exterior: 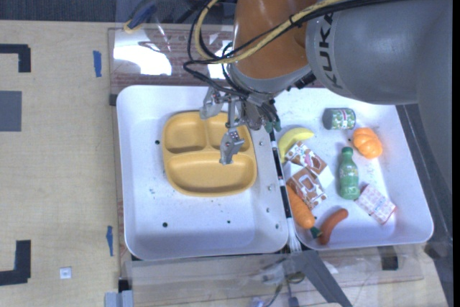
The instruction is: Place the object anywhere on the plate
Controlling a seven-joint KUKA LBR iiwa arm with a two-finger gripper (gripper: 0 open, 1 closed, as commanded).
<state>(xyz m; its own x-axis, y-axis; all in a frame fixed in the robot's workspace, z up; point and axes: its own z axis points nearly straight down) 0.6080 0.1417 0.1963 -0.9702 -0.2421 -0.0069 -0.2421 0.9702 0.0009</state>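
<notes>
Bench: pale wood top with two shallow white bins side by side; left bin (144, 226) bears the plate, right bin (410, 219) bears the loose things.
Plate: yellow divided plate (188, 170), lying toward the far right corner of the left bin.
My gripper: my gripper (231, 144) hangs over the plate's right side, near the ridge between the bins.
Jaws: I cannot tell whether they are apart or together; metal and cable blur into one.
Task's thing: I see nothing clearly between my fingers, so I judge the object is one of those in the right bin: banana (295, 136), carrot (302, 208), green bottle (348, 172), orange (368, 144), can (339, 118), sausage (330, 223), snack packets (309, 172).
Risk one: if I carry nothing, a release here leaves the plate bare.
Risk two: I am close to the plate's right rim; a drop here may roll off into the bin.
Risk three: descending further could press on the plate and shift it.
</notes>
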